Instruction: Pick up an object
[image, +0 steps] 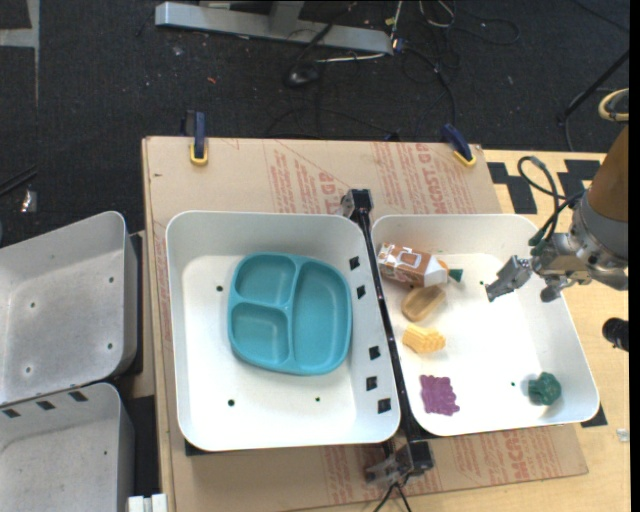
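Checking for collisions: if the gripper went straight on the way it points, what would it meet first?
The gripper points down-left; it would probably meet the right bin's bare white floor first, short of the yellow corn piece. Depth is unclear.

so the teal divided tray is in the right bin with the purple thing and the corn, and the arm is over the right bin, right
Not quite. The camera view shows the teal divided tray alone in the left bin. The purple thing and the corn do lie in the right bin, and the arm's end effector is over that bin.

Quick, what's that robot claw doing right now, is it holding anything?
Gripper: open, holding nothing, above the right bin.
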